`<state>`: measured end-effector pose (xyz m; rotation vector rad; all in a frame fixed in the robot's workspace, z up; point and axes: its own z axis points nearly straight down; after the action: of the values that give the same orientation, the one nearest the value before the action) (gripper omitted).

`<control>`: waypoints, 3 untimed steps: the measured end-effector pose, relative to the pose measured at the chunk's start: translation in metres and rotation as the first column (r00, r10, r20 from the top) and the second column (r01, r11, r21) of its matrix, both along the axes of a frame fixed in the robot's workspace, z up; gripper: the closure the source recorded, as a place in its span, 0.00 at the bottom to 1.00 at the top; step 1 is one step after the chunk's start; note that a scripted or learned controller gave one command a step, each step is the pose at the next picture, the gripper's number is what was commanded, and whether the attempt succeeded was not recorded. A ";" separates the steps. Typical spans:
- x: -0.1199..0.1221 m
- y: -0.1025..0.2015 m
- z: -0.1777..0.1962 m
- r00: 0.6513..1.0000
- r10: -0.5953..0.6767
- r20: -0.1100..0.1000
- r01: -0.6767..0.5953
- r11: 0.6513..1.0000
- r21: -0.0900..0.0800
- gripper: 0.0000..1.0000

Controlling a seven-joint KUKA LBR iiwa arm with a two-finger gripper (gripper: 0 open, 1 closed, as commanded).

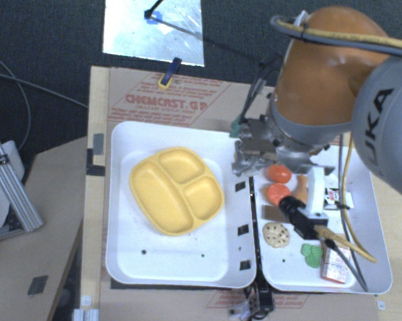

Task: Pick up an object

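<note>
My gripper (245,161) hangs over the top left corner of the right bin (374,204), close to the divider between the two bins. Nothing shows in its grasp. Just right of it lie two orange-red round pieces (279,173) (277,193). A chocolate-chip cookie (276,233) lies lower in the same bin, with a small green item (311,254) and a pink box (334,268) to its right. A brown flat piece (273,213) lies between the lower red piece and the cookie.
The left bin (118,240) holds a yellow divided plate (176,189) at its middle. The arm's big grey and orange body hides the upper part of the right bin. A white packet (334,197) lies under the wrist.
</note>
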<state>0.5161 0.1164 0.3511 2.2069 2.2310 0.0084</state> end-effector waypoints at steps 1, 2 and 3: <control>0.055 0.033 -0.128 1.000 -0.003 -0.013 0.003 1.000 -0.003 1.00; 0.048 -0.025 -0.169 1.000 -0.013 -0.008 0.013 1.000 -0.002 1.00; 0.051 -0.039 -0.167 1.000 -0.011 -0.005 0.011 1.000 -0.001 1.00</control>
<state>0.5675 0.0777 0.1843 2.2209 2.2210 0.0008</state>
